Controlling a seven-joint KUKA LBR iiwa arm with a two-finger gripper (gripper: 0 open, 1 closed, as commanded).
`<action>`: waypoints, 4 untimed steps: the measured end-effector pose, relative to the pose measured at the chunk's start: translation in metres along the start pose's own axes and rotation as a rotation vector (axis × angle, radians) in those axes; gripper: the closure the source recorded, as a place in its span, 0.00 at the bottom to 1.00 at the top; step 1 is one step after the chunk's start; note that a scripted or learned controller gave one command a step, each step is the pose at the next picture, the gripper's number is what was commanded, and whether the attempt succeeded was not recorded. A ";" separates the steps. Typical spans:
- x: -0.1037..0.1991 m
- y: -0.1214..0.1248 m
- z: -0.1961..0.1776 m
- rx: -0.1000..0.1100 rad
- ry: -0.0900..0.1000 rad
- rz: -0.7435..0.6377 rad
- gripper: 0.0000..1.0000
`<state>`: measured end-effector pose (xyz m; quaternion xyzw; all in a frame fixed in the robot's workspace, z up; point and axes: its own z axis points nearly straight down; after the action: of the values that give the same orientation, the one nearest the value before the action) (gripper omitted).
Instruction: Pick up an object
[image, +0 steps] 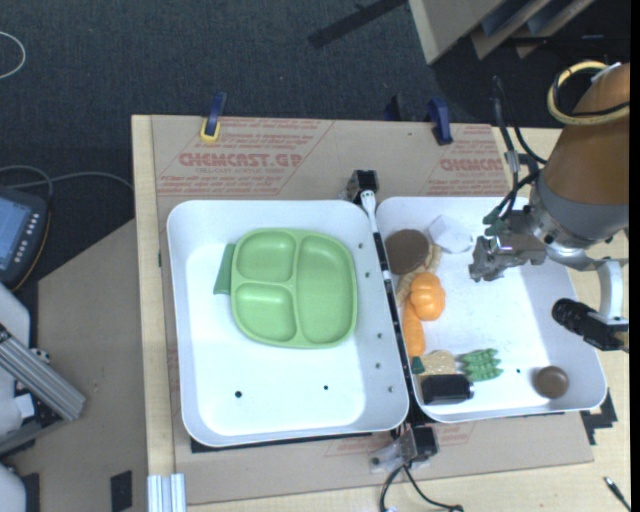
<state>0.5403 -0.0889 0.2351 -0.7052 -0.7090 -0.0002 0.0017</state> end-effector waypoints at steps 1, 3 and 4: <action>0.050 -0.017 -0.004 0.001 0.000 0.000 1.00; 0.150 -0.039 0.019 0.004 0.000 0.000 1.00; 0.145 -0.027 0.001 -0.006 -0.003 0.004 1.00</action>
<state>0.5126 0.0564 0.2348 -0.7068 -0.7074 -0.0011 -0.0013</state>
